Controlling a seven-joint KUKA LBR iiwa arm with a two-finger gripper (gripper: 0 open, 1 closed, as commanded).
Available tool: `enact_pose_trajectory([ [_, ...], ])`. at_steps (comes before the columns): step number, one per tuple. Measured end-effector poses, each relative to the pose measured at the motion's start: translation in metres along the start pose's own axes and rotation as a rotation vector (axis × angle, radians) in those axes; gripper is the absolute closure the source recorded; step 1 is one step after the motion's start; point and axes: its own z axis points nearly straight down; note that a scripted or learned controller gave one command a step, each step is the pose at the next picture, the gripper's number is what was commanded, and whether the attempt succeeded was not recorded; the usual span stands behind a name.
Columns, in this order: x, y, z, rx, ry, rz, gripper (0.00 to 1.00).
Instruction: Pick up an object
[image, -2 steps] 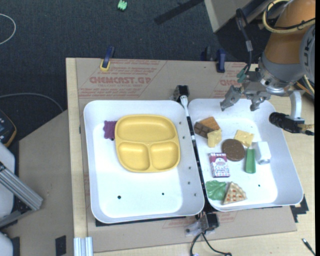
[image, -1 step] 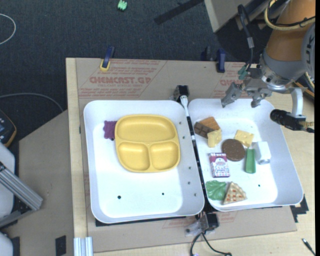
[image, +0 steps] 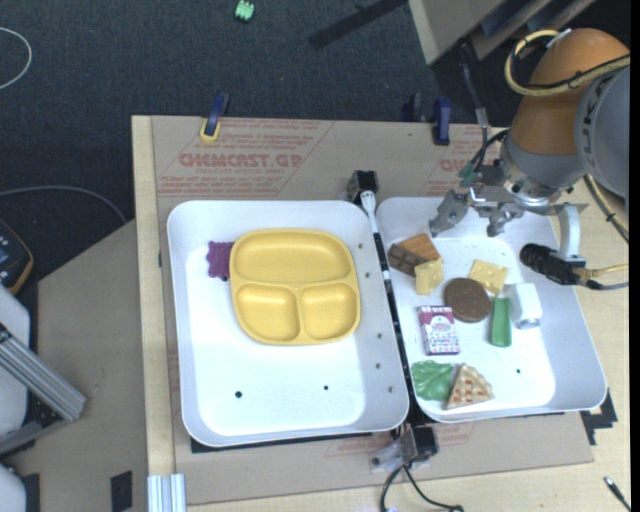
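Green plastic cylinder (image: 499, 321) lying in right white bin (image: 580, 360), long axis near-far. Hand (image: 476, 209) hovering above far rim, fingers spread, holding nothing.

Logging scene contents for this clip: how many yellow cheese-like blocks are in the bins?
2, both in the right bin: one cheese block beside the brown wedge, the other cheese block just right of the brown disc.
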Motion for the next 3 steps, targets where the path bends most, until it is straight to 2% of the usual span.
enact_pose_trajectory([
  [1, 0.002, -0.006, 0.061, -0.001, 0.0, -0.001, 0.0],
  [2, 0.002, -0.004, 0.084, -0.006, 0.0, 0.0, 0.0],
  [3, 0.004, -0.002, 0.071, -0.012, 0.002, -0.001, 1.0],
])
